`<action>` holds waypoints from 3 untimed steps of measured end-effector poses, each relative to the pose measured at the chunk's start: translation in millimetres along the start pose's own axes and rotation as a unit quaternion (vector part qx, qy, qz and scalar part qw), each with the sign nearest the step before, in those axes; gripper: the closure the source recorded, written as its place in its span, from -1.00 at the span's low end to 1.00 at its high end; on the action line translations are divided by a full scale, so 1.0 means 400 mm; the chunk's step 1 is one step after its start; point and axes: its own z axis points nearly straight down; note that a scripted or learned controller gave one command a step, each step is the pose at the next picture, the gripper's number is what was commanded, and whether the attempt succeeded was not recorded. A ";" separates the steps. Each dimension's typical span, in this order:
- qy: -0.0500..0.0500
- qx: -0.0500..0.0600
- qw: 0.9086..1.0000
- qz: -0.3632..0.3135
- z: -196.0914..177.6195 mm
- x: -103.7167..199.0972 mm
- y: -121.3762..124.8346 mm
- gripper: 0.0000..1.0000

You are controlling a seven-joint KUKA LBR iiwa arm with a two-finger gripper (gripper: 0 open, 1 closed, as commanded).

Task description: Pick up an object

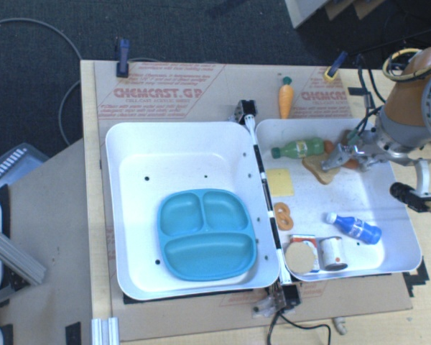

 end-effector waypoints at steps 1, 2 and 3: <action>0.004 0.001 1.000 -0.001 -0.002 -0.018 -0.137 -1.00; 0.000 0.001 1.000 0.001 -0.002 0.129 -0.332 -1.00; 0.000 -0.002 1.000 0.001 -0.002 0.245 -0.125 -1.00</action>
